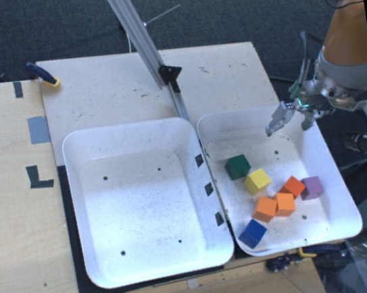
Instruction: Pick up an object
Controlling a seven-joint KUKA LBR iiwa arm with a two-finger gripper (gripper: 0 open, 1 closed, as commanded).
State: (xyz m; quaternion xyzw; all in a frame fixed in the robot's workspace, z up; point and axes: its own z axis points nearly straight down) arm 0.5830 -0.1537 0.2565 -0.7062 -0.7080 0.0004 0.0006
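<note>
Several small blocks lie in the right bin (321, 156): a dark green cube (238, 166), a yellow cube (257, 180), two orange cubes (266, 208) (285, 203), a red-orange cube (293, 187), a purple cube (311, 187) and a blue cube (252, 233). My gripper (291, 118) hangs over the far right part of that bin, above and to the right of the green cube. Its two fingers stand apart with nothing between them.
The left bin (81, 192) sits beside the right one, split from it by a shared rim (204, 173). A slanted metal bar (139, 33) runs from the top down to the bins' far edge. A blue and yellow tool (43, 74) lies at the far left.
</note>
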